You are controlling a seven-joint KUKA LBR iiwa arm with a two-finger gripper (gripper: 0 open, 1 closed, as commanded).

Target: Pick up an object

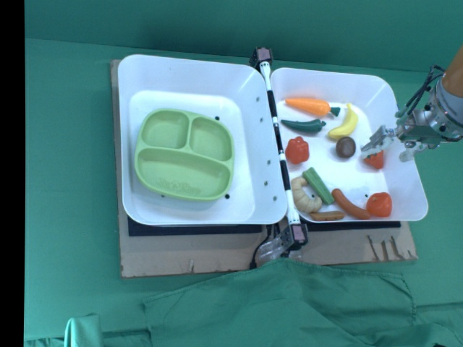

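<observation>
Your two-finger gripper [391, 142], fingers' state I cannot tell, hangs just above the small red-orange plastic toy [375, 160].

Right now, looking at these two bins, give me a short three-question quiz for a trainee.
1. True or false: the green plate lies in the left bin.
2. Which lies nearest the gripper? A carrot B banana C red piece
3. Fill in: the plate has ___ compartments.

Key: 1 true; 2 C; 3 three.
</observation>
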